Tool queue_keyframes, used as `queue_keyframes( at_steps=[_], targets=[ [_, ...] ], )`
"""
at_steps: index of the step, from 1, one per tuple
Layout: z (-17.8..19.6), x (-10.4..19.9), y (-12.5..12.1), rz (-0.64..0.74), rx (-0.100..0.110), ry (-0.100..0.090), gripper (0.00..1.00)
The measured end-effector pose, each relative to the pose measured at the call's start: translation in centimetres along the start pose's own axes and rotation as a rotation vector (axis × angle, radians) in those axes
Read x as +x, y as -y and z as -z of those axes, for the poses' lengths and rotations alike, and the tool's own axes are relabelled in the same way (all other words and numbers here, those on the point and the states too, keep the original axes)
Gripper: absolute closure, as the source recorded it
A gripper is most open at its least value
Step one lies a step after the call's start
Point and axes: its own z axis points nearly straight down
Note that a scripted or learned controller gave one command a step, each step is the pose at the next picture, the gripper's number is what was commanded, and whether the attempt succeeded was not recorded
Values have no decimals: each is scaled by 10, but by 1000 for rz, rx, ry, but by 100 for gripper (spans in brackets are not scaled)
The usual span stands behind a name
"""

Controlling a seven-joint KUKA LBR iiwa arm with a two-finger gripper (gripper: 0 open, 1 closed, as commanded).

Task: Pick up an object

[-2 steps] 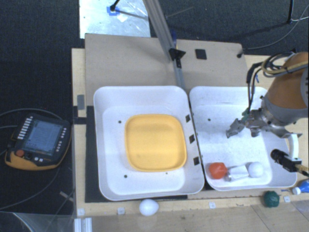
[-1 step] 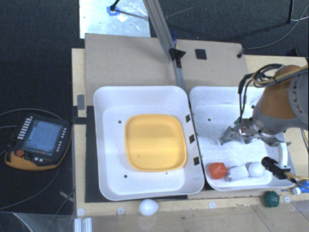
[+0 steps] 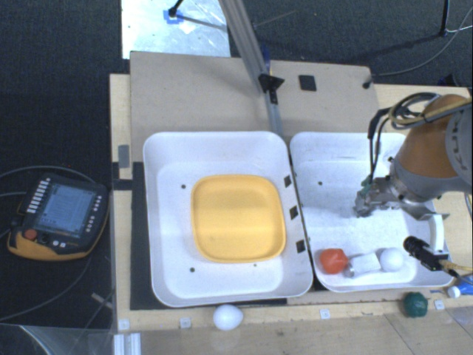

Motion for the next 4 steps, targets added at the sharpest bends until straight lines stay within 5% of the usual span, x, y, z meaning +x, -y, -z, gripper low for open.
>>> queue_keyframes(
  at_steps=[2, 3, 4],
  targets=[
    [114, -4, -5, 1, -3, 1, 100],
    [140, -5, -6, 1, -1, 0, 100],
    [128, 48, -3, 4, 1, -1, 100]
  ],
)
